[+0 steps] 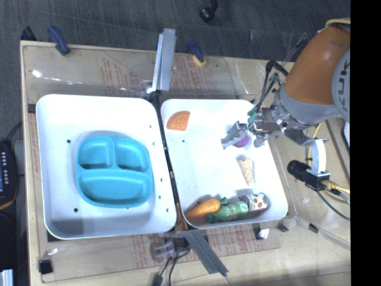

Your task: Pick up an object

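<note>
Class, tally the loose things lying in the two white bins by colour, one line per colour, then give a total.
Blue: 1, the divided tray
Orange: 2, the waffle piece and the carrot
Green: 1, the bottle
Purple: 1, the small object
Cream: 1, the cone
Total: 6

Robotics lab, test-bench setup. Wooden bench under a clear sheet, held at the far edge by blue clamps. Two white bins set side by side, metal bracket at their seam. Industrial arm, grey with orange, reaches in from the right; loose cables along the bench's right edge. Dark carpet beyond, with a chair caster. Contents are props: blue divided tray, toy carrot, toy bottle.
</note>
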